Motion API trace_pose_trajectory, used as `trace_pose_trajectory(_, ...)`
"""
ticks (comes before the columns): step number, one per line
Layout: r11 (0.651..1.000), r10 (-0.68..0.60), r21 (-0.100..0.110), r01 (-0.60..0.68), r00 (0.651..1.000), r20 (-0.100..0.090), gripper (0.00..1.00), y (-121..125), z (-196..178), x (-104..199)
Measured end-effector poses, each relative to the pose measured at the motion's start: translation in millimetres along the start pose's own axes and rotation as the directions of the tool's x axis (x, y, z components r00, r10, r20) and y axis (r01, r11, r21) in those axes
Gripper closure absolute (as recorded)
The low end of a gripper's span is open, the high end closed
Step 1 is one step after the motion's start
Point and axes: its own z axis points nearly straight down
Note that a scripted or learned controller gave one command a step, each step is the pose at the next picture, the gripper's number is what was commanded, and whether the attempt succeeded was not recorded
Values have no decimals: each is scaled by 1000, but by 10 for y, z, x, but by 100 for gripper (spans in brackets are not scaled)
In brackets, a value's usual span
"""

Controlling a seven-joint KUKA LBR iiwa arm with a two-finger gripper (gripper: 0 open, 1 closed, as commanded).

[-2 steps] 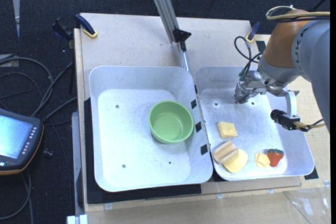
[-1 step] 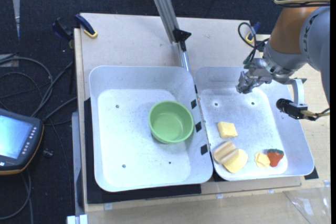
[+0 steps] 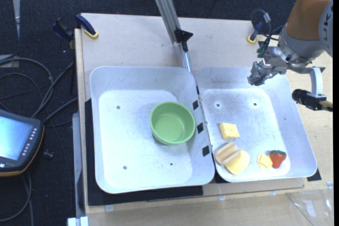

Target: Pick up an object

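i'm at the approach step: nothing is picked yet, and my claw (image 3: 258, 75) hangs over the far rim of the right bin (image 3: 265, 103), well apart from anything i could take. whether it is apart or together i cannot tell from this slant; it shows as a dark cluster below the wrist.

the candidates lie in the right bin's near half. a yellow block (image 3: 229, 130) sits toward the middle, close to the divider side. below it a tan, bread-like piece (image 3: 226, 152) touches a rounded yellow piece (image 3: 238, 162). near the bin's near right corner a small yellow chunk (image 3: 264, 161) lies just beside a red strawberry-like toy (image 3: 277, 157). in the left bin (image 3: 116, 114) a green bowl (image 3: 172, 123) stands upright, alone.

my judgement: the yellow block is the easiest target, since it stands free of its neighbours. the next move calls for travelling toward the near side of the bin, centring over the block, then descending straight. the touching pairs risk a nudge instead of a grip.

my arm comes in from the right, the orange band (image 3: 312, 8) high above the wrist, the wrist tipped down and toward the bench (image 3: 137, 45) centre.
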Motion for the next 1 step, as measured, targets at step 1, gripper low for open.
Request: trace_pose_trajectory(1,1000,0,0,0,1000,0,100,-13,-569,-93)
